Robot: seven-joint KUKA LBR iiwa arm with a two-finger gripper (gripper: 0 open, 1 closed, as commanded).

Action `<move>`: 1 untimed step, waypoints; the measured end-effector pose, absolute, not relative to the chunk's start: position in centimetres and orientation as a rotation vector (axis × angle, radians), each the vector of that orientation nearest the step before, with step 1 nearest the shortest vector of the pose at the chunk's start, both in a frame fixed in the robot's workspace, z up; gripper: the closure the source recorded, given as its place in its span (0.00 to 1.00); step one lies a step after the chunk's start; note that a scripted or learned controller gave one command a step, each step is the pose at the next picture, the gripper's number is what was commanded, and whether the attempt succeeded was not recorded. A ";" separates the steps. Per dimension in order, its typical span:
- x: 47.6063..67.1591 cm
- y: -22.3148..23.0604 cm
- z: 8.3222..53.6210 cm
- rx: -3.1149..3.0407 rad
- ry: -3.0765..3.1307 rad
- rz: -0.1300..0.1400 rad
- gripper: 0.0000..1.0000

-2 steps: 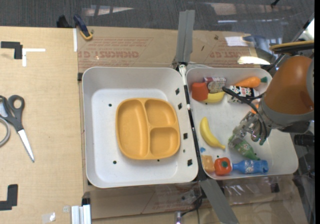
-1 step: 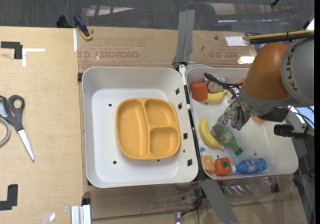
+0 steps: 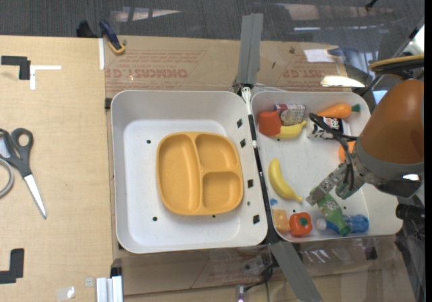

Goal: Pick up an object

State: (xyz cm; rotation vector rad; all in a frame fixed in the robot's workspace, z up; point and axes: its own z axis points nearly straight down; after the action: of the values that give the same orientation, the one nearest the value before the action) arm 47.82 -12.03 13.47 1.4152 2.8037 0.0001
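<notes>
The arm reaches in from the right with its orange band hanging over the right bin (image 3: 307, 159), and the gripper (image 3: 324, 192) is low inside, near the front right corner, though I can't tell how its fingers stand. Just beneath it a green bottle (image 3: 334, 214) lies beside a blue piece (image 3: 359, 223), a tomato (image 3: 300, 223) sits to their left, and a banana (image 3: 283, 181) lies left of the gripper. At the far end sit a red cup (image 3: 269, 123), a second banana (image 3: 293, 131) and a carrot (image 3: 335, 111), while the left bin (image 3: 128, 159) holds a yellow divided plate (image 3: 200, 173).
</notes>
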 end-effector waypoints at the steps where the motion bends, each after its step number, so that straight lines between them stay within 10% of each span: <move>1: 51.4 -5.7 24.9 1.603 2.701 -0.002 1.00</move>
State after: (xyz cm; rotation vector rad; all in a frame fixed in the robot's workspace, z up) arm 51.37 -5.68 24.92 1.6028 2.7013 -0.0022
